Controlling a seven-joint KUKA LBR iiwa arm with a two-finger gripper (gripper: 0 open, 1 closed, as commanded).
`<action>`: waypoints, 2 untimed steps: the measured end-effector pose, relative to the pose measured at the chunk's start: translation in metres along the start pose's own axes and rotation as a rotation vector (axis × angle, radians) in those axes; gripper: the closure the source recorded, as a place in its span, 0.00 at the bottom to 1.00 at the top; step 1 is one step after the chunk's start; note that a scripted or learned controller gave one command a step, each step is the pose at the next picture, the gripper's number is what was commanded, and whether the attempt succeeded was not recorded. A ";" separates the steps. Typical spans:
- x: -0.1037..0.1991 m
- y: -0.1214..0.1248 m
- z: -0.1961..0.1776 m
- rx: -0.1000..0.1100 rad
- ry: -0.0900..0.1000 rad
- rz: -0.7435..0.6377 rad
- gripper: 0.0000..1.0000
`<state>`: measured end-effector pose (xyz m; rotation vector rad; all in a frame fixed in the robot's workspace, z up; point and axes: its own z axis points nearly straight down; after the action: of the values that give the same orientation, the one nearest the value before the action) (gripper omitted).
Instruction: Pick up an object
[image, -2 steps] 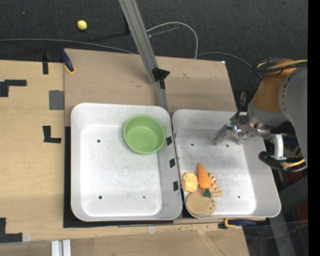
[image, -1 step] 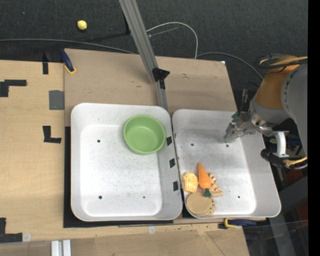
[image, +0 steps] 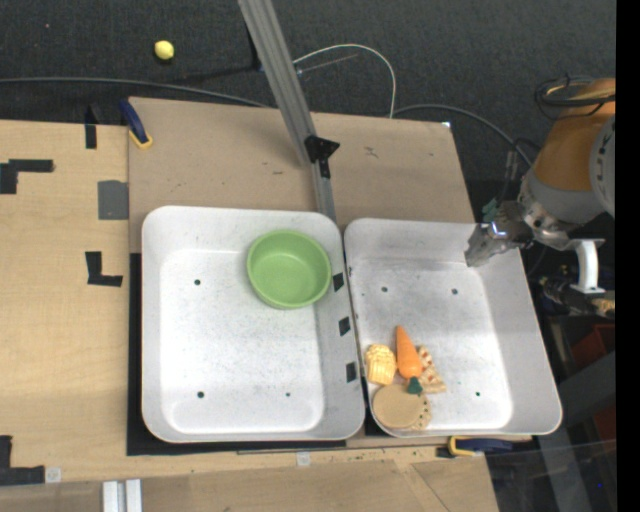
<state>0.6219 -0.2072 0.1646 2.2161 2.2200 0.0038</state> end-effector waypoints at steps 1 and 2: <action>-0.002 -0.001 -0.064 -0.001 -0.001 0.000 1.00; 0.002 0.009 -0.114 0.000 0.000 -0.001 1.00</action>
<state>0.6308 -0.2049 0.2783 2.2150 2.2207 0.0040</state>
